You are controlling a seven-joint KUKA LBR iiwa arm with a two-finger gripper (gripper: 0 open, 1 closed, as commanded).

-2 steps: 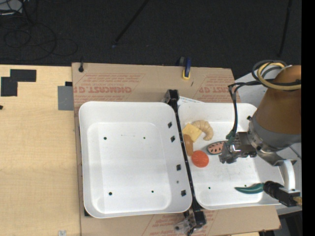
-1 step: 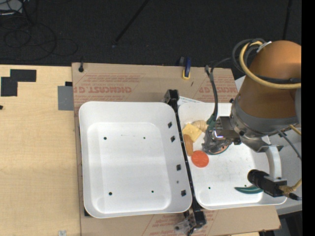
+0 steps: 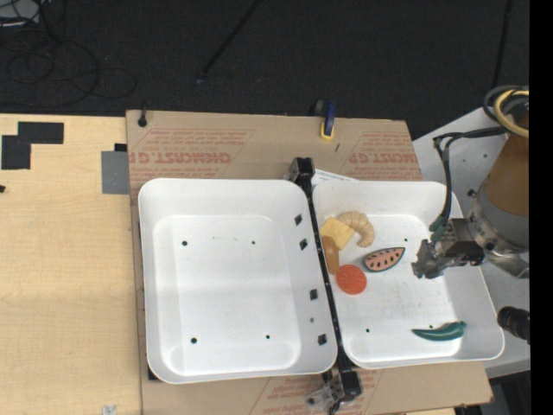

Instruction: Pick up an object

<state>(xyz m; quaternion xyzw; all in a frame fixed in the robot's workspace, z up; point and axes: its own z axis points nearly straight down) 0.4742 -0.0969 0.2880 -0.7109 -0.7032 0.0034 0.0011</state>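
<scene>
A: Which object is it going for?

B: My guess is the watermelon slice (image 3: 384,259), since it lies nearest the end effector (image 3: 429,261). It sits flat on the floor of the right bin (image 3: 484,348), just beside the end effector's left side in the camera view, and I see no contact between them.

A: What else is in that bin?

B: A croissant (image 3: 358,223) near the back, touching a yellow block (image 3: 338,232); an orange piece (image 3: 331,255) along the divider; a red disc (image 3: 351,279) just in front of that; and a green chilli pepper (image 3: 439,330) near the front right corner, well apart from the rest. The left bin (image 3: 155,275) stands beside it on the cardboard-covered surface (image 3: 216,150).

A: So how far along is the pick?

B: I'd judge it early. Every item lies on the bin floor and nothing is lifted. The approach looks done, but the grasp and the lift remain.

A: And the arm?

B: It reaches in from the right over the bin's edge, orange band (image 3: 510,180) high, wrist bent down, with the end effector low over the bin floor.

A: Fingers wide or narrow?

B: I cannot tell. The tip is a dark, small cluster here, and I can't make out the gap, nor anything between the fingers.
</scene>
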